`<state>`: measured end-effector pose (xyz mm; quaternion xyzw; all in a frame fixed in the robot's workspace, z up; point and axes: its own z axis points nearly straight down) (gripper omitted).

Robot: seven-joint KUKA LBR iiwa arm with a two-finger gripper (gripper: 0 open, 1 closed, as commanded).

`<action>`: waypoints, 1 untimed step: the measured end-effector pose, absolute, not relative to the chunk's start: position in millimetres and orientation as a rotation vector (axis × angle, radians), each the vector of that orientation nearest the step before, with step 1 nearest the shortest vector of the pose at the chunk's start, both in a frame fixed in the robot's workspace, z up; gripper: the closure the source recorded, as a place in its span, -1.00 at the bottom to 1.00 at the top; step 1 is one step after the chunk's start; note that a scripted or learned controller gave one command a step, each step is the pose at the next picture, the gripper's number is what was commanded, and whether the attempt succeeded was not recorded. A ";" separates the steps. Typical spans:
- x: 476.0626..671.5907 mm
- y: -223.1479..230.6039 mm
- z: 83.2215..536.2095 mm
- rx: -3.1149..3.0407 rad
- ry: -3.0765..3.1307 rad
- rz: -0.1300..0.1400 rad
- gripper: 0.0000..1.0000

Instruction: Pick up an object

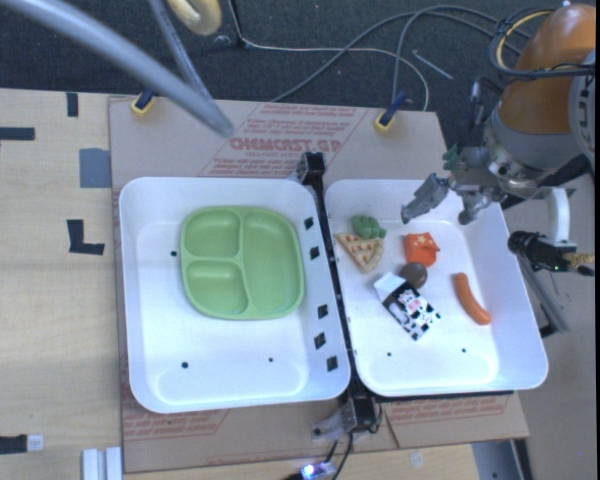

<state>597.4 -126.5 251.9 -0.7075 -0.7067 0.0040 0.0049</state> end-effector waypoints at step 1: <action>599.6 -126.2 258.1 -2.219 -2.223 0.002 -1.00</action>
